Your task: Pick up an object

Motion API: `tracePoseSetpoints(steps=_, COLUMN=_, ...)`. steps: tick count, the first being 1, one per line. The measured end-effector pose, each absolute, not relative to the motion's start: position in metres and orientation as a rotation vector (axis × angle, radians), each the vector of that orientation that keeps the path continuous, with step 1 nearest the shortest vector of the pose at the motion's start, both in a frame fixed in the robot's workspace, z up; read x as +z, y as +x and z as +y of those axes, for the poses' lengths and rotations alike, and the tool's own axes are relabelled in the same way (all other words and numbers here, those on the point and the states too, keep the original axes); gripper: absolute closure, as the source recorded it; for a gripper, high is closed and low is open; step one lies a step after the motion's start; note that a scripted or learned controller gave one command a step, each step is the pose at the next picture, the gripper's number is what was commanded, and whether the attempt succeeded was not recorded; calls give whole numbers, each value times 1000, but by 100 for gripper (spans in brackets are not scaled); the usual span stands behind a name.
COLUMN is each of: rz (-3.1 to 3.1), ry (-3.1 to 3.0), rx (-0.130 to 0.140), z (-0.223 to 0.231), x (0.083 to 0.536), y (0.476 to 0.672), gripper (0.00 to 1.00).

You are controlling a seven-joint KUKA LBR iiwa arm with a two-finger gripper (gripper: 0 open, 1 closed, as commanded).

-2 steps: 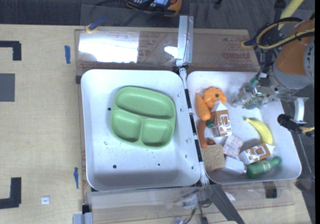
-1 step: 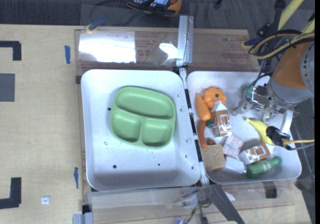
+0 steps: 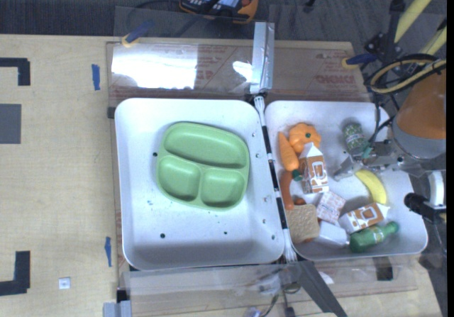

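1. On the left, the counter (image 3: 57, 167) is pale wood.
2. The left bin (image 3: 135, 223) has a green plate (image 3: 202, 164) lying flat in it, with three dips.
3. The right bin (image 3: 411, 237) has the things I could pick up, all in a heap: an orange carrot (image 3: 287, 152), a small white carton (image 3: 314, 170) just beside it, and a brown cracker (image 3: 303, 222) near the front.
4. A bit more to the right are a can (image 3: 352, 135) at the back, a yellow banana (image 3: 372, 186) and a green bottle (image 3: 372, 235) at the front.
5. My fingers (image 3: 349, 167) are low in the right bin, between the can and the banana, pointing left at the carton. I cannot tell if they are open or closed.
6. My arm (image 3: 422, 117) comes in from the right, bent down over the bin's edge.
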State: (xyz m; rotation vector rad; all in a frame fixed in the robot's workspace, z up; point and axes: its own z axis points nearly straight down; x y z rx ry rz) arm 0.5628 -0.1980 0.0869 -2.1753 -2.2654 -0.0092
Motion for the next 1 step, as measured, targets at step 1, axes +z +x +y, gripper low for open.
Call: tracePoseSetpoints(steps=1, rz=-2269, ry=-2182, rx=-6, z=-201, x=97, y=563, gripper=100)
